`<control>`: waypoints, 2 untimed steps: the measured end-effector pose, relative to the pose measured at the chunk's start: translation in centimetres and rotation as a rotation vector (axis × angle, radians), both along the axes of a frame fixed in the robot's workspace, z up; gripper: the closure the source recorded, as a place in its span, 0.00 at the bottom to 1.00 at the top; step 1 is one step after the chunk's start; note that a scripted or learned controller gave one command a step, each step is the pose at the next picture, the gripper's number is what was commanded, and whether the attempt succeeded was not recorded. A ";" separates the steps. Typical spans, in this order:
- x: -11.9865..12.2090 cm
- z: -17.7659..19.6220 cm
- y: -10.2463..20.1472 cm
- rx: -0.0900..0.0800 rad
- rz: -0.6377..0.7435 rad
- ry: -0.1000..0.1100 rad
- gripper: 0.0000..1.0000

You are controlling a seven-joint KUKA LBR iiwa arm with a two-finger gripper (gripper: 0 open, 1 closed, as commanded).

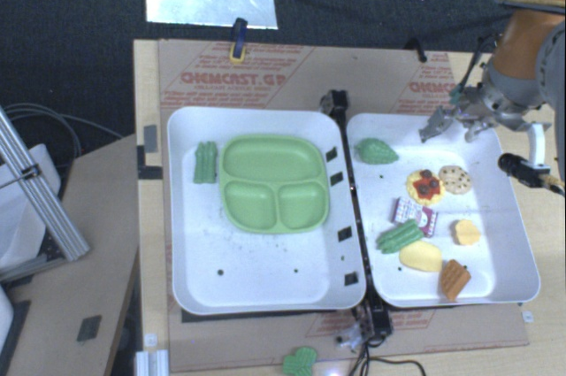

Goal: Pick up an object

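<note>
The right bin (500, 188) holds several toy foods: a green leafy piece (378, 152), a red and yellow pizza slice (424, 186), a cookie (455, 179), a purple and white wrapper (414, 215), a green pickle (400, 236), a yellow lemon (421, 257), a small yellow chunk (466, 232) and an orange piece (455, 279). My gripper (449, 132) hangs over the bin's far edge, up and right of the leafy piece and above the cookie. Its fingers are open with nothing between them.
The left bin (181, 215) holds a green divided plate (272, 183) and a green ribbed piece (205, 162). A green item (301, 359) lies off the bins at the bench's front edge. The grey arm (531, 56) comes in from the upper right.
</note>
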State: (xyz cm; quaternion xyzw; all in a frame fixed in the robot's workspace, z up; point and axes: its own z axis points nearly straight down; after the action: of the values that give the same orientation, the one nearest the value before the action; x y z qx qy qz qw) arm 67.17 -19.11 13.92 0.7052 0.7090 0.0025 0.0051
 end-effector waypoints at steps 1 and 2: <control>-6.9 -5.3 1.5 0.000 -0.003 0.000 0.00; -6.4 -3.5 1.3 -0.003 -0.003 -0.010 1.00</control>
State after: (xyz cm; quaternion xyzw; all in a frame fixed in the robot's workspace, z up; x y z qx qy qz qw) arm 60.78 -17.84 10.43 0.7062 0.7079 0.0048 0.0097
